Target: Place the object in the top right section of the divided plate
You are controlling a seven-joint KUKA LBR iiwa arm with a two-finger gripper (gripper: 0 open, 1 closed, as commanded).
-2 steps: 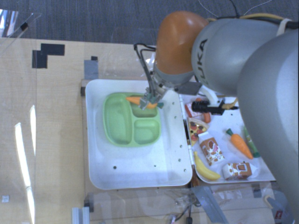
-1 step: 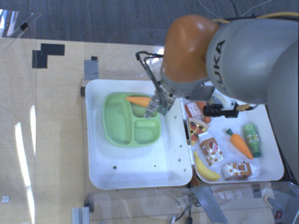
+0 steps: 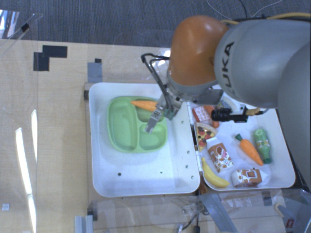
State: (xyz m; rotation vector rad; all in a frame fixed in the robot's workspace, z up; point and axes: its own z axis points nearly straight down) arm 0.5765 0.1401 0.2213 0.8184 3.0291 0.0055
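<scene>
**Carrot lying in the plate's top right section**

We are looking at the jaws [image 3: 154, 120] hanging over the green plate [image 3: 121, 130], low above the ridge between its right-hand sections. Whether they are released or clenched we cannot tell; the tips are too small and blurred. Nothing is showing between them.

Just beside them, up and to the left, the carrot [image 3: 143, 104] is lying across the plate's top right section, its thin end pointing left and its thick end tucked near the wrist. We are judging the placing as done or nearly so.

What could go wrong: the carrot is resting close to the plate's upper rim, so a sideways sweep of the jaws as the arm [image 3: 204, 57] is lifting could nudge it over the rim or into the lower section. A loose black cable [image 3: 154, 72] is looping beside the wrist and could snag.

The plate is sitting in the left bin [image 3: 146, 178]. The right bin [image 3: 282, 169] is holding a second carrot [image 3: 250, 150], a green bottle [image 3: 262, 144], a banana [image 3: 214, 174] and small cartons. Both bins are resting on a pale wooden surface [image 3: 43, 154], with dark carpet [image 3: 97, 13] beyond it.
</scene>
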